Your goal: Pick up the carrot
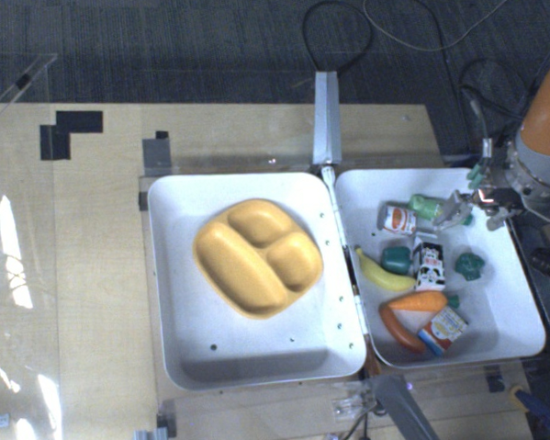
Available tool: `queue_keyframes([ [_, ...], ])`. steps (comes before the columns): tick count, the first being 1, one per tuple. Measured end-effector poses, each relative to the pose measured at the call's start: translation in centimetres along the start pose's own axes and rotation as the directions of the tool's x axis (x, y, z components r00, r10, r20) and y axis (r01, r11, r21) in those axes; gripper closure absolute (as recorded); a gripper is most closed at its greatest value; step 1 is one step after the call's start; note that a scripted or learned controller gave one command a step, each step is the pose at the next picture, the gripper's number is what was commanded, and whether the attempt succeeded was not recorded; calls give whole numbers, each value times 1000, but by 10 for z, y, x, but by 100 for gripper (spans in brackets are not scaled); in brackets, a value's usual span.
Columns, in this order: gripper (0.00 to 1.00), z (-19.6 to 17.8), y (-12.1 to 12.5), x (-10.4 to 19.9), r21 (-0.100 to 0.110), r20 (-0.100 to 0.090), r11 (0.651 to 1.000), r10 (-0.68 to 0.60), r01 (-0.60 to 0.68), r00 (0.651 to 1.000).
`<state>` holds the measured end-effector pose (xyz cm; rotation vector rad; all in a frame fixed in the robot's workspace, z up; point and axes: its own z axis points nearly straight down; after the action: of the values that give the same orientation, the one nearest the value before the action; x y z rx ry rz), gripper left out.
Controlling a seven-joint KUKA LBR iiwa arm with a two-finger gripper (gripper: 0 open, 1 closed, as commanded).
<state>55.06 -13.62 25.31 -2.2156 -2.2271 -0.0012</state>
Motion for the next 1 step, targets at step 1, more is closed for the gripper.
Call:
queue_keyframes([
  [1,0,-5,44,100,-5,1,997,-74,74,997],
])
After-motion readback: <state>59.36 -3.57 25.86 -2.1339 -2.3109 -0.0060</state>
